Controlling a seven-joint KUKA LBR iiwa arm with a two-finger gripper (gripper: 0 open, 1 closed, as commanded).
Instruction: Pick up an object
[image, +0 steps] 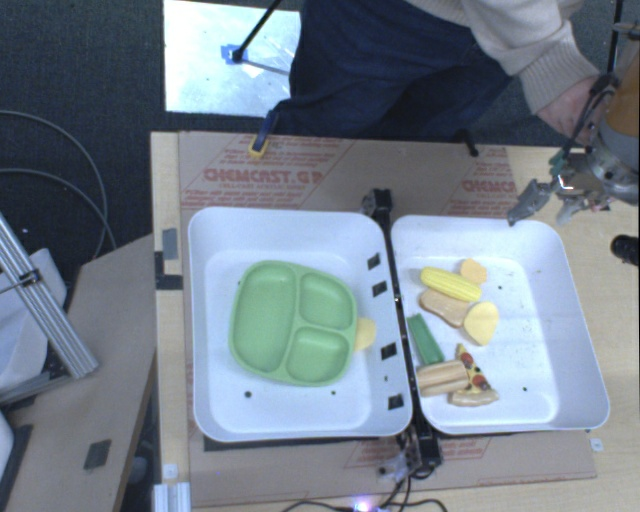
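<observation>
Camera view: the end effector (540, 203) is seen at the upper right, above the far rim of the right bin (575, 330), with its two fingers spread apart and nothing between them. Well below it and to its left, inside the right bin, a group of toy foods is gathered. Closest to the end effector an orange round piece (473, 270) is placed, and just beside it a yellow corn cob (449, 284) is laid on a tan bread piece (446, 308). A yellow potato-like piece (482, 322) is touching the bread. Further from the end effector, a green stick (424, 338), a hot dog (441, 376) and a pizza slice (475, 385) are found close together. Much further to its left, in the left bin (215, 400), a green divided plate (293, 322) is set, and a small yellow piece (366, 333) is seen at the plate's near edge. Both bins are carried by the table (170, 210), which is covered with brown cardboard.
</observation>
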